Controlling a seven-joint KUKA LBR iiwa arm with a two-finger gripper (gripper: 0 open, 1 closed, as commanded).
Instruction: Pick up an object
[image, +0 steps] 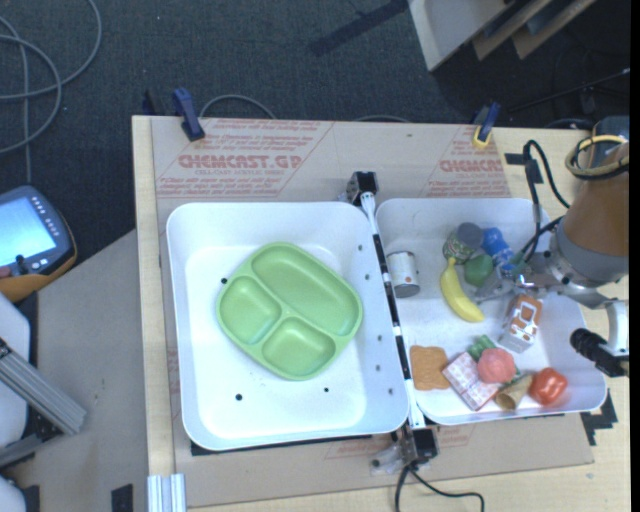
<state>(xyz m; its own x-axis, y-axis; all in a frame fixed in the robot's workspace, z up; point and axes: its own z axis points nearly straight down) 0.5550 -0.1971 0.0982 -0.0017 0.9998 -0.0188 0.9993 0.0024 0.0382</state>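
The right bin (425, 215) holds several small objects. A yellow banana (458, 294) lies near its middle, with a green item (478, 268), a blue item (493, 241) and a grey round item (462, 240) just behind it. A small metal can (402, 272) lies by the bin's left wall. A white and orange carton (522, 320) sits to the right. At the front are a brown cracker (429, 367), a pink box (466, 381), a pink fruit (496, 365) and a red tomato (547, 385). My gripper (507, 275) reaches in from the right, low beside the green and blue items.
The left bin (200, 250) holds a green divided plate (290, 310). A black divider clamp (362, 185) sits between the bins at the back. The arm's grey body and orange band (598, 225) hang over the right bin's far right edge.
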